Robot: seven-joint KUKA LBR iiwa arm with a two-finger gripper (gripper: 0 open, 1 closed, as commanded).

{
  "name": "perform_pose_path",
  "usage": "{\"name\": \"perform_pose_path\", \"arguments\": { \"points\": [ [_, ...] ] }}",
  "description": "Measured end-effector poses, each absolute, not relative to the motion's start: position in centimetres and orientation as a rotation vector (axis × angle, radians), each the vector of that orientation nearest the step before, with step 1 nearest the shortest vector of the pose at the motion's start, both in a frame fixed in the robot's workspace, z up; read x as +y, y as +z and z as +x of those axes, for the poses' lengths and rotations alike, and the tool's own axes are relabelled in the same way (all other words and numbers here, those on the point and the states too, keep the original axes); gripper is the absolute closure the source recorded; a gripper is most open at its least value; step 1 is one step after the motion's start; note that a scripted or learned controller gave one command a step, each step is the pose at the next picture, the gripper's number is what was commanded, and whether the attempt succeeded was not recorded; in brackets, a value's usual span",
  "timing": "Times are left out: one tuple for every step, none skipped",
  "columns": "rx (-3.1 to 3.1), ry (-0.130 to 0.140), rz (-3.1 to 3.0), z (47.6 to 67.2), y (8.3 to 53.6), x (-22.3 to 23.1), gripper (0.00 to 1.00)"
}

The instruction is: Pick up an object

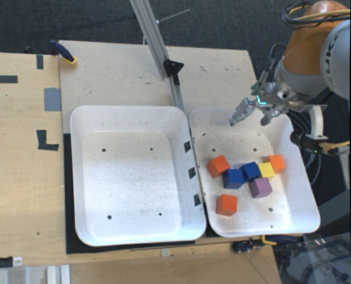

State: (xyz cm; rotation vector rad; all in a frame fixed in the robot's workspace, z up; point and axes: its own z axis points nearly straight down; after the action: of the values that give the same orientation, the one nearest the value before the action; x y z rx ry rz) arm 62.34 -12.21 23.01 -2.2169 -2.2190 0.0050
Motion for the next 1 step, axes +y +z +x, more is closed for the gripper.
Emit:
{"name": "perform_pose_path", "arguments": {
  "points": [
    [-2.223, 0.001, -2.218, 62.43, 23.29, -12.21, 0.00]
  ]
}}
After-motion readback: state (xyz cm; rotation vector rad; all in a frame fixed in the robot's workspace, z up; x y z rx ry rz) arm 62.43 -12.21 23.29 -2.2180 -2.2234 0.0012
